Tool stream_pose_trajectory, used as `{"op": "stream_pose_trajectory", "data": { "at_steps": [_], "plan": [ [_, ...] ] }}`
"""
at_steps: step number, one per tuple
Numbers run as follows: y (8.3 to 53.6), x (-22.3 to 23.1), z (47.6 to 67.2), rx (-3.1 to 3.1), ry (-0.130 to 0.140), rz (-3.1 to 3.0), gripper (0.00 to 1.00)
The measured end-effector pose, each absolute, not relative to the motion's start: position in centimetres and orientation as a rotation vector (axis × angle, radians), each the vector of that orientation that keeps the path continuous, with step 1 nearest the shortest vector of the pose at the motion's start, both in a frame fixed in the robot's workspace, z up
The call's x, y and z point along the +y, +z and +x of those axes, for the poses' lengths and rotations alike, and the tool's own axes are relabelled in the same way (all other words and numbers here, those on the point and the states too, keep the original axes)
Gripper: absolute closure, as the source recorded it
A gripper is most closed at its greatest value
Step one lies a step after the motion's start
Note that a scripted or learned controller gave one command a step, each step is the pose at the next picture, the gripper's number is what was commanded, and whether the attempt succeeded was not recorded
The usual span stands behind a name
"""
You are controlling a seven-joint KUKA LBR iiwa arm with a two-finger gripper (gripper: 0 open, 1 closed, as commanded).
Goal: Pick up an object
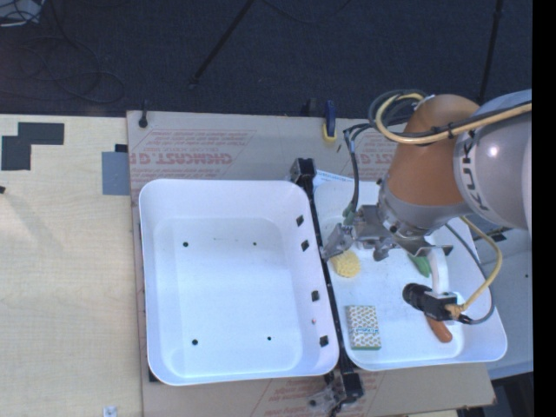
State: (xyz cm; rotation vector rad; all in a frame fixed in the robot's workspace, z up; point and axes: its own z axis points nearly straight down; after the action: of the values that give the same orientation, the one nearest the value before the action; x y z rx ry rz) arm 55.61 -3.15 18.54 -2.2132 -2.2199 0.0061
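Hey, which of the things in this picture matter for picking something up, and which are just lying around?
For the job:
- claw
- right bin
- yellow round piece, just under the claw
- patterned box
- orange item
- green item

Just lying about:
- left bin
- cardboard sheet
- blue clamp
- grey square

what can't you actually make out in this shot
- Right bin, camera view: its far half is hidden by the arm.
- Green thing: mostly under the arm; kind unclear.
- Orange thing: one end covered by robot parts.
- Small box: print too small to read.
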Motion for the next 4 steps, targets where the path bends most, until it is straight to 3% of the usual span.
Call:
{"op": "stream_pose_trajectory", "data": {
  "at_steps": [1,3,4],
  "plan": [
    [19.6,-3.5,55.7,-2.214,0.007,-2.22,1.0],
    [23.4,-12.4,47.3,-2.213,0.006,-2.223,1.0],
    [35.8,-5.0,47.7,-2.237,-0.014,-2.215,1.0]
  ]
}}
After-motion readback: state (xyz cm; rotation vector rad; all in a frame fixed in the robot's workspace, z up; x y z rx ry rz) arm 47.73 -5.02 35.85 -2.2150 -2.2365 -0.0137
